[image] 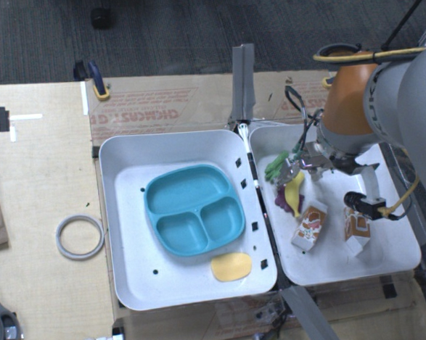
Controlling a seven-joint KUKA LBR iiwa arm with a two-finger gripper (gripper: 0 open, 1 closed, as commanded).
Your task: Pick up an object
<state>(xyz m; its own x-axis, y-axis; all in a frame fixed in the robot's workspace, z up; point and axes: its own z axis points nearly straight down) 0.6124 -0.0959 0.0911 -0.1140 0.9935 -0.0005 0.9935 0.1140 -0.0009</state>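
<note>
My gripper (301,164) is low in the right bin (393,251), at its upper left part, right beside a green leafy toy (275,167) and just above a yellow banana (295,194). A purple piece (281,198) lies against the banana's left side. Two small brown-and-white cartons rest nearer the front: one (309,229) in the middle, the other (357,232) to its right. The grey arm with its orange band (350,101) covers the bin's far right corner.
The left bin (121,208) holds a blue divided plate (194,209) and a yellow oval piece (231,266) near its front wall. On the bench to the left lie a grey tape ring (80,236) and scissors (2,329).
</note>
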